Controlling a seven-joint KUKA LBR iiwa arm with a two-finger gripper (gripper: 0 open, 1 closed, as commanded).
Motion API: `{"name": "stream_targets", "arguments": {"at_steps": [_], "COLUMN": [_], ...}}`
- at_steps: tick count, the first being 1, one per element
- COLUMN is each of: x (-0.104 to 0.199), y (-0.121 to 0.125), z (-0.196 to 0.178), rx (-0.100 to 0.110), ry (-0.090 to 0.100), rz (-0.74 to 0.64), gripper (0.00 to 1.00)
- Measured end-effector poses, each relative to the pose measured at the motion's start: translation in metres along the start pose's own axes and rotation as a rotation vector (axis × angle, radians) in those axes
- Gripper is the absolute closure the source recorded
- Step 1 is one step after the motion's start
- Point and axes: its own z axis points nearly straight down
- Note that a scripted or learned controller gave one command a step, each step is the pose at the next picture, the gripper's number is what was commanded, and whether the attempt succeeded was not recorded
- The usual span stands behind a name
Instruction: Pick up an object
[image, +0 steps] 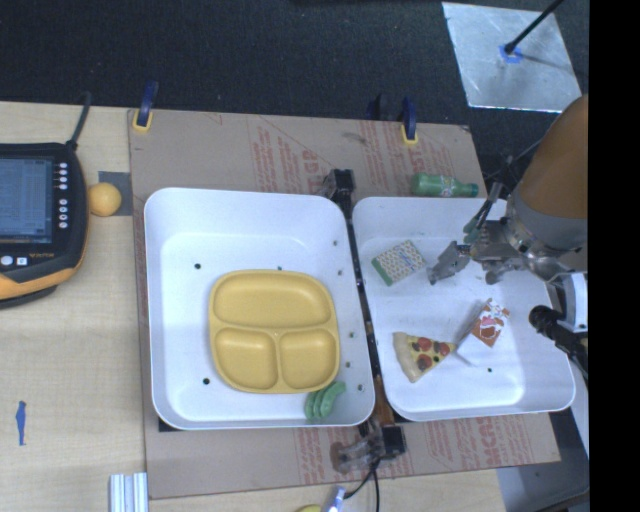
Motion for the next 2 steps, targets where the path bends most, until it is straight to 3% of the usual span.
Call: {"name": "stream_targets", "arguments": {"at_steps": [1, 2], "x": [-0.078, -0.084], "y": [-0.005, -0.032], "z": [0.036, 0.061], "rx": [0.002, 0.002], "ry": [0.000, 0.000], "rz": [0.004, 0.002], "gripper": [0.00, 0.00]}}
